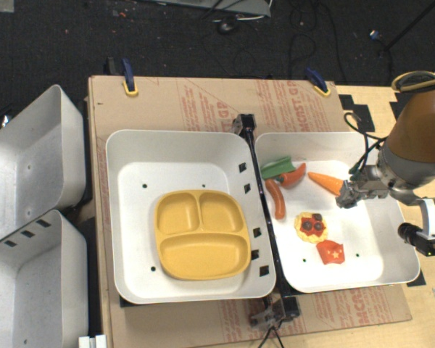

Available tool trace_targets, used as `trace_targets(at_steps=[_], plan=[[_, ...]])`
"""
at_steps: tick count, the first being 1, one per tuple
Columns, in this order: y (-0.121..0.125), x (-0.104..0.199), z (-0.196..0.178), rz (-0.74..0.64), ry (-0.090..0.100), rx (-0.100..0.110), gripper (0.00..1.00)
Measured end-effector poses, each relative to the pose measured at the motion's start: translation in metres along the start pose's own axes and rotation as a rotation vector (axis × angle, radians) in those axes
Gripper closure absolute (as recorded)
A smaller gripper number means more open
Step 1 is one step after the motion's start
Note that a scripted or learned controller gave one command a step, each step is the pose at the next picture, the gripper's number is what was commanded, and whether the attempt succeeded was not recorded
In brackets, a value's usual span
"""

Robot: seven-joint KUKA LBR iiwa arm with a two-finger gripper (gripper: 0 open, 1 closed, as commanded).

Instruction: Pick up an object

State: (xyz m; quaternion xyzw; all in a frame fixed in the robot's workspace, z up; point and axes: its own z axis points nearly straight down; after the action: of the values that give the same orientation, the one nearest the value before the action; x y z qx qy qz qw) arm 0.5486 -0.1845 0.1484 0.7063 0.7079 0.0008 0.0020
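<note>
Left of centre, the left bin (123,216) holds a yellow divided tray (201,233). In the right bin (370,267) lie toy foods: a green piece (277,167) at its upper left, touching a red chili (294,175), with a sausage (277,198) just below them; lower down sit a yellow cookie (311,227) and a red piece with a star (331,252). An orange carrot (325,182) lies right of the chili — its thick end meets the gripper (347,197), which hangs low at the frame's right; whether its claw is spread or pinching, I cannot tell.
</note>
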Motion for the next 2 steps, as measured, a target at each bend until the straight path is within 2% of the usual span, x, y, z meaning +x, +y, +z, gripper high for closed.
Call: trace_targets(at_steps=[2], plan=[[0.001, -0.001, -0.097, 0.000, -0.001, -0.002, 1.00]])
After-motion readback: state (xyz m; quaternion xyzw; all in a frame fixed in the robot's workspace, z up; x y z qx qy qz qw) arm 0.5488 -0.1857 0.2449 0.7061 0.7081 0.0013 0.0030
